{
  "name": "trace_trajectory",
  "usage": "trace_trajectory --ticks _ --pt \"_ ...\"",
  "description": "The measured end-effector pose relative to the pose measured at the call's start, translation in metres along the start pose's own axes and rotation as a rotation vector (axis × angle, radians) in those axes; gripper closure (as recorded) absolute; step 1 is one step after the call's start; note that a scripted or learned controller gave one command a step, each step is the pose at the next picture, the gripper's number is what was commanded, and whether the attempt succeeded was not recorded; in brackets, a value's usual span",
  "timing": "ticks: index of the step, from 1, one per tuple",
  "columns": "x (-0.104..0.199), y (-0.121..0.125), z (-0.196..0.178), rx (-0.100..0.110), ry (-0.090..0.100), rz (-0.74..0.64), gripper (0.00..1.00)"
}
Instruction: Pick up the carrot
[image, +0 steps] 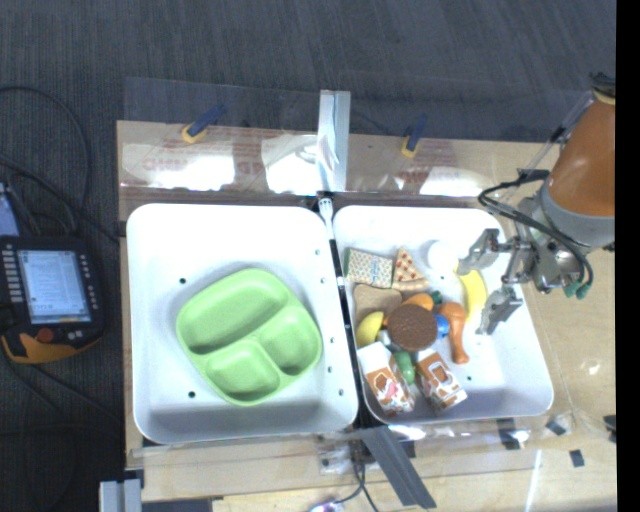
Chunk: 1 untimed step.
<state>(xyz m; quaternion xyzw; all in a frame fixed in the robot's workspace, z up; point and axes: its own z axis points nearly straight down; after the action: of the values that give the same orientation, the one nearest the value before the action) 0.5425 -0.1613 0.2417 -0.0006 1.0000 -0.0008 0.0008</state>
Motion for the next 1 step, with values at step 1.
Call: trace_trajectory --ticks 1 --pt "-0.0202 -0.012 0.1442 0.002 -0.007 -0.06 0.0"
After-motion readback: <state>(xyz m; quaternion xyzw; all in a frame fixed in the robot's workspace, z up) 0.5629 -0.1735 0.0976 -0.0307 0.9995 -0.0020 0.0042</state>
